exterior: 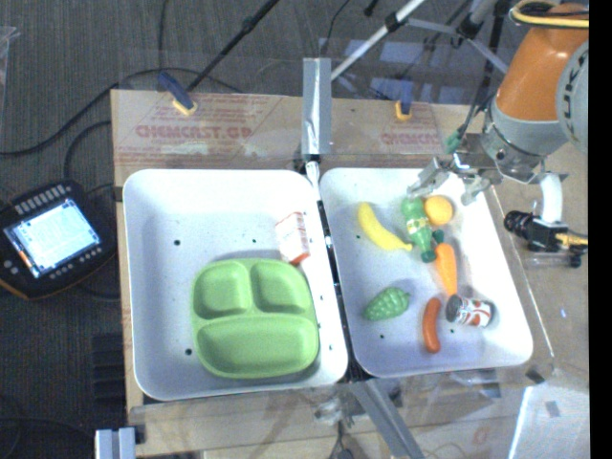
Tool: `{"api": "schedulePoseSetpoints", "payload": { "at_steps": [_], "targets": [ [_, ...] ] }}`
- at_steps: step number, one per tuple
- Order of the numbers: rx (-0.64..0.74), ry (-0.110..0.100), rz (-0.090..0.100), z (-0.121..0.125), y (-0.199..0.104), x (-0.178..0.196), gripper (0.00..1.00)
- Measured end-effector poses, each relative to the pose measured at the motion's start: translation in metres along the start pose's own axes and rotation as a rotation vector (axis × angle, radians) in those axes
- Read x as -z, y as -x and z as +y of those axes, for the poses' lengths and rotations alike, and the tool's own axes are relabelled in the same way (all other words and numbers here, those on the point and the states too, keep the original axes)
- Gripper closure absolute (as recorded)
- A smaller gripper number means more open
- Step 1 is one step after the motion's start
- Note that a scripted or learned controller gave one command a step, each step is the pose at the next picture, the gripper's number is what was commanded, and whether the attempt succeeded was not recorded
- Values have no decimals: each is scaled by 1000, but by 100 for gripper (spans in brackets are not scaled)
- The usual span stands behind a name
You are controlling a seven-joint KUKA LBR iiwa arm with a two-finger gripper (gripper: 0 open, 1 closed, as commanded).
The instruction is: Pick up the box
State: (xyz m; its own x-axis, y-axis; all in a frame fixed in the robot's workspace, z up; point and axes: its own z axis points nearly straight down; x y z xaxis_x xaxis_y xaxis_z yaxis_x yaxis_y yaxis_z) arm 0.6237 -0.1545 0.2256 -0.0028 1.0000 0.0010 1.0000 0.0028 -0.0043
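Observation:
The box is small, red and white, and lies in the left bin against its right wall, just above the green divided tray. My gripper hangs over the far part of the right bin, well to the right of the box. Its fingers are spread open with nothing between them. An orange ball and a green bottle lie just below the fingertips.
The right bin also holds a banana, a carrot, a green bumpy fruit, a red sausage and a small can. A metal divider stands between the bins at the back. A pendant sits at the left.

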Motion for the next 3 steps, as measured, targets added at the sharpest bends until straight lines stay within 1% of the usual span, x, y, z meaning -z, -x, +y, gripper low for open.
{"api": "schedulePoseSetpoints", "payload": {
  "at_steps": [1, 2, 3],
  "targets": [
    [89, 6, -1, -93, 30, -134, 0],
    [246, -1, 2, -136, -18, -107, 0],
    [-141, 13, -4, -102, -47, -137, 0]
  ]
}}
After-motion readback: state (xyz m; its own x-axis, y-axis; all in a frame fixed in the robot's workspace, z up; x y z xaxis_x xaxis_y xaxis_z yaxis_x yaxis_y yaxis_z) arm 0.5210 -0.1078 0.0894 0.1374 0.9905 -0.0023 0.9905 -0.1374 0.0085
